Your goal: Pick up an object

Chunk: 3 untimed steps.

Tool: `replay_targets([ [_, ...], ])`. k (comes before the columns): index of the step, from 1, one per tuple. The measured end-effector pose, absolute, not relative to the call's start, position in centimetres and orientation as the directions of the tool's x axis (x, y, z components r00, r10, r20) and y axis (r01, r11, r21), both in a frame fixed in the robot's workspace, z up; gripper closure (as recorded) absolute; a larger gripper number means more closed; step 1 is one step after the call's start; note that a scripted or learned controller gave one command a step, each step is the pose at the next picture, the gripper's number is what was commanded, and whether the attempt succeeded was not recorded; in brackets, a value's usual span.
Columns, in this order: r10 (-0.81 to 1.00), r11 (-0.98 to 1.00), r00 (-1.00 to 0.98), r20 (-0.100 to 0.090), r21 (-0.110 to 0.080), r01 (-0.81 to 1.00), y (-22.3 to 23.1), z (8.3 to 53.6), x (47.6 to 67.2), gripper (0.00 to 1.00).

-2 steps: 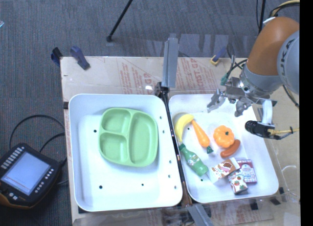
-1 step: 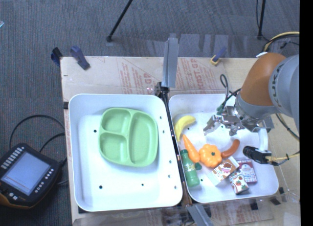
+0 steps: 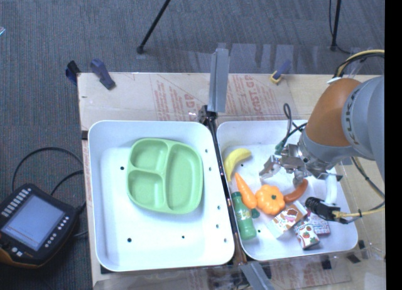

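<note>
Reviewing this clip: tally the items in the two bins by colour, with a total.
Green: 2, divided plate in the left bin, bottle in the right bin
Yellow: 1, banana
Orange: 3, carrot, pumpkin, sausage-like piece
White printed cartons: 2, and
Total: 8

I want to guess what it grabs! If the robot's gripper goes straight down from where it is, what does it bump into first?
Probably the orange pumpkin, sitting just below the gripper in the right bin. Depth is hard to judge; it might touch bare bin floor beside it.
</note>
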<state>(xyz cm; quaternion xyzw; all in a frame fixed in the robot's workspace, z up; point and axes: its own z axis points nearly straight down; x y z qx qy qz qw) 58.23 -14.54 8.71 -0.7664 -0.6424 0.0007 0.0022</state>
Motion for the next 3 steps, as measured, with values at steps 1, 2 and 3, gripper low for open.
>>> replay_targets([
  [1, 0.999, -0.036, 0.036, 0.002, -0.003, 0.999, -6.9, 18.7, 54.3, 0.0],
  [2, 0.985, 0.173, -0.173, -0.012, 0.028, 0.985, -8.5, 10.0, 53.0, 0.0],
  [3, 0.983, 0.183, -0.183, 0.001, -0.001, 0.983, -3.8, 18.8, 57.0, 0.0],
])
